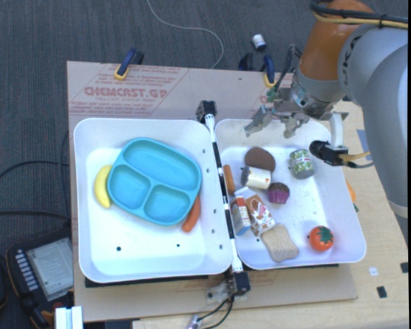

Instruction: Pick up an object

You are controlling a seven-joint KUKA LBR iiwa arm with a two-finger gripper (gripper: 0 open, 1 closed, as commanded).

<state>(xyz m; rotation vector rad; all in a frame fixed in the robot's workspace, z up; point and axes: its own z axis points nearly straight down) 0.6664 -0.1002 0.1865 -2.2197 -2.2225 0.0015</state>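
brown cookie (260, 157) just below open pincer (275, 124)

The grey arm (370, 53) reaches in from the right, orange band above its wrist. Its gripper (277, 123) hangs with fingers spread apart, nothing between them.

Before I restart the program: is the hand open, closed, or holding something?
Hand: open, holding nothing, hovering over the back of the right bin.

A dark grey carpeted floor (68, 19) surrounds the bench. A thin white cable (185, 25) loops across it at the top. A flat cardboard sheet with red printed lettering (127, 91) covers the benchtop.
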